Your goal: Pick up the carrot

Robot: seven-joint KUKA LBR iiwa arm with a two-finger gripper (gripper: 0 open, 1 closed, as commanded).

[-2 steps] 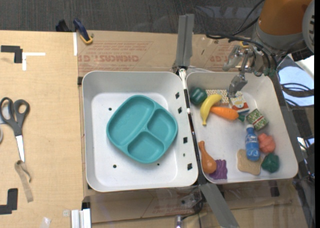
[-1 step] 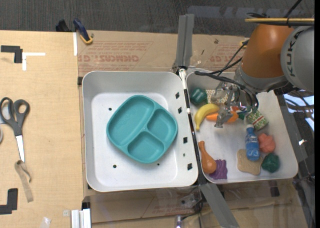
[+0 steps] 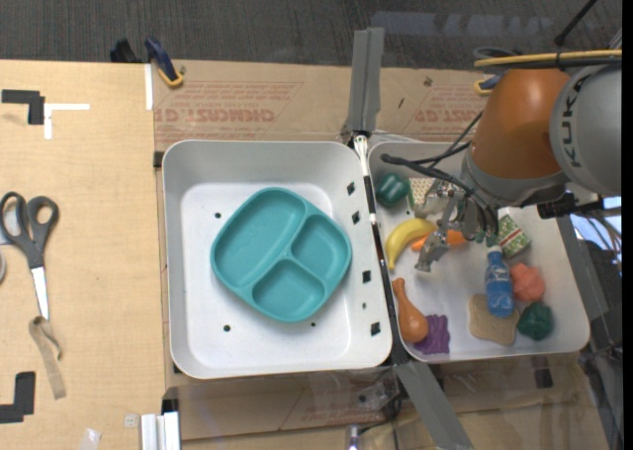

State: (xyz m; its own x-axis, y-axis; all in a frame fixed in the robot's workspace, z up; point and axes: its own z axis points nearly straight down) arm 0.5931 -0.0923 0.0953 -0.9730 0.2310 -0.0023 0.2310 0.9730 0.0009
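The claw hangs over the right bin, with the banana just to its left, the carrot touching or just beside it, and the bottle near its lower right. Below and left of the claw lie the drumstick-shaped toy and the grapes beside it, while the slice of bread lies below and right, under the bottle's end. Well to the claw's left, in the left bin, lies the divided plate, and farther left the scissors lie on the counter.
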